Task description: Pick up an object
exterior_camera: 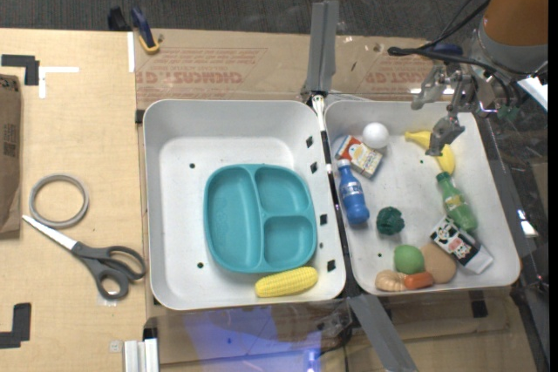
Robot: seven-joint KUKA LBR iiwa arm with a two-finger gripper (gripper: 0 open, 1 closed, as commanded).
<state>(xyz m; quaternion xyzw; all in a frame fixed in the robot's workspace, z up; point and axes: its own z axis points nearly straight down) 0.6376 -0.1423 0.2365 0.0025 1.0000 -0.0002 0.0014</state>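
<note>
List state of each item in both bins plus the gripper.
Teal divided plastic tray: flat, left bin.
Yellow toy corn cob: lying against tray's near edge.
Blue bottle: lying down, right bin.
Green bottle: lying down.
Yellow banana: lying under gripper.
Two-finger gripper: above banana, nothing visibly held.

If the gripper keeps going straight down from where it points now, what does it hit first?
Most likely the banana: the gripper hangs over it in the right bin. Depth is hard to judge from this slanted view, so it could land just beside it on the bin floor.
</note>
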